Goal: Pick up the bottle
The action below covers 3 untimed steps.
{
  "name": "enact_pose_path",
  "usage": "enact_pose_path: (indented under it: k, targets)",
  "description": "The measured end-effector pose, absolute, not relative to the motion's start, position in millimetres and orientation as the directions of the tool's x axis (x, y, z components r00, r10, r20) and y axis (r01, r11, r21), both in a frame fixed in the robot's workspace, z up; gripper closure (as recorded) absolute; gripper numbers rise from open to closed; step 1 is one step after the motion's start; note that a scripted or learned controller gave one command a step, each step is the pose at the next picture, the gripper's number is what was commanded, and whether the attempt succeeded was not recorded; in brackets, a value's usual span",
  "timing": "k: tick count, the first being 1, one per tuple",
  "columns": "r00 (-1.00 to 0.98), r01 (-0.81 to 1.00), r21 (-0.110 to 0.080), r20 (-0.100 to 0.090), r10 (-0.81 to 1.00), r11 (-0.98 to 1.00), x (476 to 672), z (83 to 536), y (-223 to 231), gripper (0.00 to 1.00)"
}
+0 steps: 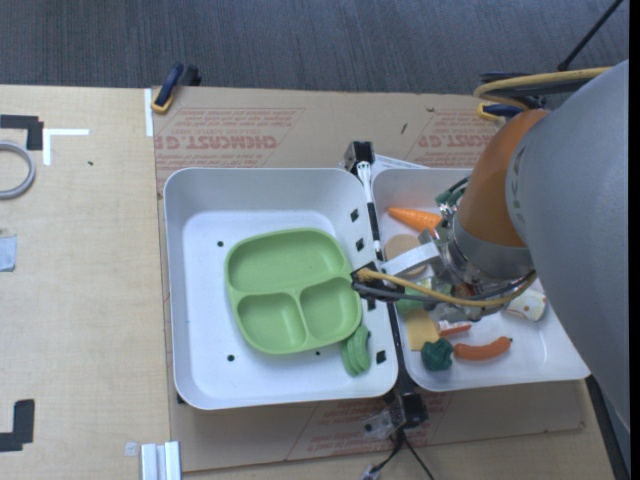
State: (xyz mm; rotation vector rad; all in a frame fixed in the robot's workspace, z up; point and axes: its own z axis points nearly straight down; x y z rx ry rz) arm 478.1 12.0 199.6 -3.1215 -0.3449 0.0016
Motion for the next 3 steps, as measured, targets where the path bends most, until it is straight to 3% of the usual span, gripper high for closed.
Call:
enact_pose_path:
  k: [1, 2, 3]
  targets:
    - [0.959, 0.284, -0.001, -0.002, 0.284, -0.959, 477.5, 191.9, 93.0, 1.0]
    - [0.98, 0.198, 0.0, -0.001, 0.198, -0.98, 477.6, 220.7, 134.9, 1.0]
    - [0.976, 0.217, 0.001, 0.0, 0.217, -0.976, 477.8, 210.1, 209.5, 1.0]
